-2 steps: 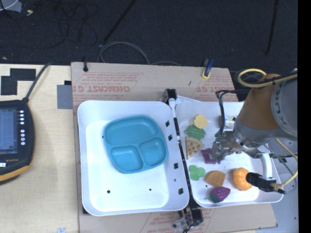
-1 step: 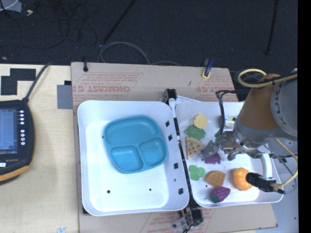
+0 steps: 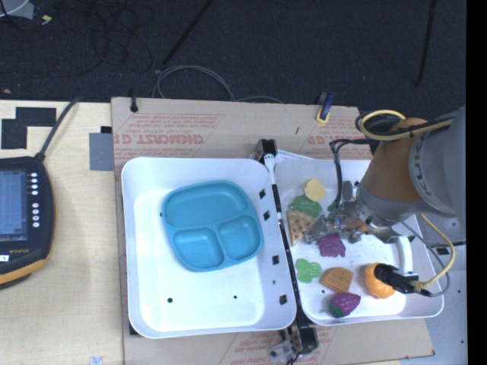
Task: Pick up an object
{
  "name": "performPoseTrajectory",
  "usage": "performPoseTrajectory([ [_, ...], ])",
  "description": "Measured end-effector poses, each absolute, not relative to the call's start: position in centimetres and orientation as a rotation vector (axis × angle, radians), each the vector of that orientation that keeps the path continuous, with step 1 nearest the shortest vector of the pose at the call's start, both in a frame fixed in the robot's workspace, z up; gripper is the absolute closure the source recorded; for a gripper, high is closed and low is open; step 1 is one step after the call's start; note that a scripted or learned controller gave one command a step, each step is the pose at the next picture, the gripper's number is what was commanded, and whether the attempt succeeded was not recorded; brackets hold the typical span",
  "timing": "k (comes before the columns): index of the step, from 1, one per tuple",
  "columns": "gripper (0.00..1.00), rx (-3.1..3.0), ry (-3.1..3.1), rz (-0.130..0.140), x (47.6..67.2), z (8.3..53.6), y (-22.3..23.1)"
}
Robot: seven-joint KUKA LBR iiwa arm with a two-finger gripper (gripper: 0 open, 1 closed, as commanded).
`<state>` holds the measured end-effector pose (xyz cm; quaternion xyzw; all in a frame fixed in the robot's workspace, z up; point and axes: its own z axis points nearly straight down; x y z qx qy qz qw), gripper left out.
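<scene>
A: Logging the bench. Grey arm with the orange band is reaching in from the right, and its two-finger gripper (image 3: 340,223) is hanging low over the right shallow white bin (image 3: 426,306). How far along is the pick looking?

B: Early, by my reading. Nothing is showing between the fingers, and nothing is lifted off the bin floor. How wide the hand is standing I cannot tell; the metal at the tip is blurring into the clutter beneath it.

A: Which piece is it going for?

B: Judging by position, the small purple grape-bunch toy (image 3: 331,244), lying just below the gripper tip, touching or nearly so. The tan waffle-like piece (image 3: 299,226) and the green leafy toy (image 3: 304,206) are sitting just to its left, so either could be the target instead.

A: Orientation of the purple piece?

B: Its long axis is running roughly left to right across the view, slightly tilted, the broader end pointing right. Too small to say more.

A: Other contents?

B: Pale yellow lump (image 3: 315,189) near the bin's far side, a second green piece (image 3: 307,269), a brown bun-shaped toy (image 3: 336,280), another purple bunch (image 3: 344,303), and an orange round fruit toy (image 3: 378,280) at the near right. The left white bin (image 3: 144,295) is holding a blue three-compartment plastic plate (image 3: 211,225).

A: Remaining work?

B: Closing on a piece, lifting, and confirming it is coming up.
</scene>
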<state>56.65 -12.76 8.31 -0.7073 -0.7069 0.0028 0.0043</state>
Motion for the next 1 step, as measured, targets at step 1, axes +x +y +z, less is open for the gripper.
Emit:
performPoseTrajectory([
  [1,1.00,-2.218,-2.211,0.010,56.68,9.21,-12.87],
])
